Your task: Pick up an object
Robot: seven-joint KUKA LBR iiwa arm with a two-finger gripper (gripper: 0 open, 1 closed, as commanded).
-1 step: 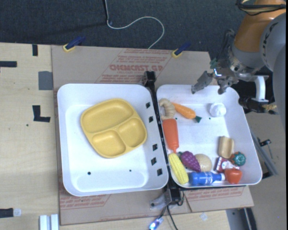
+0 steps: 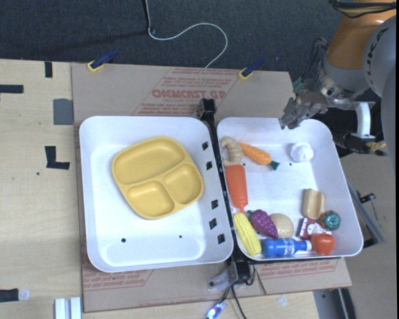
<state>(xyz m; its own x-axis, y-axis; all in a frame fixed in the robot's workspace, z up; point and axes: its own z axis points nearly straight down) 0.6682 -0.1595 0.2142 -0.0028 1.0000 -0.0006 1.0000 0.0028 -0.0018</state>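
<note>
I see the gripper [image 2: 291, 121] hanging over the far rim of the right bin [image 2: 339, 171], but I cannot tell how it is set. Beneath it lie a carrot [image 2: 255, 154] and a white piece [image 2: 300, 152] (corn [image 2: 247, 233] and grapes [image 2: 263, 222] sit nearer me). The left bin [image 2: 93, 178] holds a yellow tray [image 2: 157, 177].

a large rounded arm [image 2: 369, 38] is seen, its casing grey with a broad orange band wrapped above the wrist. the orange section is glossy and bulbous, and a pale highlight is caught along its top edge. below it, a lighter grey ring is fitted at the wrist, where dark fittings and thin black cables are bunched. a small dark gripper [image 2: 294, 117] is mounted at the end, built of black and grey angular parts. a white curved bracket is attached beside the wrist housing.
</note>
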